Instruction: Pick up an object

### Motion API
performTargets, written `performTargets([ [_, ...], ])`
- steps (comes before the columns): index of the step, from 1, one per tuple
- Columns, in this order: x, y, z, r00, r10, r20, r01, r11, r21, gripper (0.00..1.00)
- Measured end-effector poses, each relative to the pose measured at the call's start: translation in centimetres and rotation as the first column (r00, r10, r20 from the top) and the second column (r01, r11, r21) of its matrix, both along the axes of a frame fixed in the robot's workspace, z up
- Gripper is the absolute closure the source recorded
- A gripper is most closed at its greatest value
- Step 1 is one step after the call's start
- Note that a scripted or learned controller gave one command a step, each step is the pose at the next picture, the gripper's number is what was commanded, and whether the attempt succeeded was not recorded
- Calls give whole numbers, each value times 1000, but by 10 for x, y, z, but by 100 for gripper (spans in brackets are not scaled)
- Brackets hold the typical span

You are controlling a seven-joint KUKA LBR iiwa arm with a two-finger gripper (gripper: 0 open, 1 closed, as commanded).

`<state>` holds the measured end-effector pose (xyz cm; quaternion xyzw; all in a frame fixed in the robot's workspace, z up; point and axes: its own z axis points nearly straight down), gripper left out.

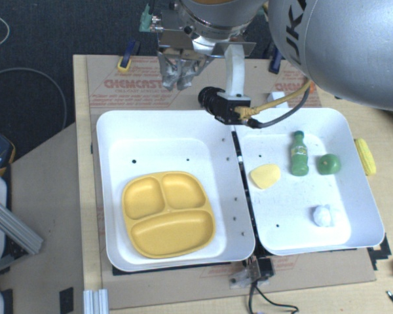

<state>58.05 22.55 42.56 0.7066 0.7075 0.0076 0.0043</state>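
Observation:
My gripper (178, 74) hangs high over the cardboard behind the left bin (109, 175), above that bin's far rim, with nothing visibly in it. A yellow divided plate (167, 212) lies in the left bin's near half. The right bin (354, 234) holds a green bottle (299, 154), a round green piece (327, 164), a flat pale-yellow piece (265, 175) and a small white lump (322, 216). All of these lie well away from the gripper, toward the near right.
A yellow corn-like piece (366, 156) rests on the right bin's outer rim. The big grey arm (340, 31) covers the upper right. Blue and yellow clamps (126, 59) hold the cardboard's far edge.

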Motion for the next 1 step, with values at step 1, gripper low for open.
performTargets([
  [1,-42,-1,-62,1000,0,-26,0,1000,-7,100],
])
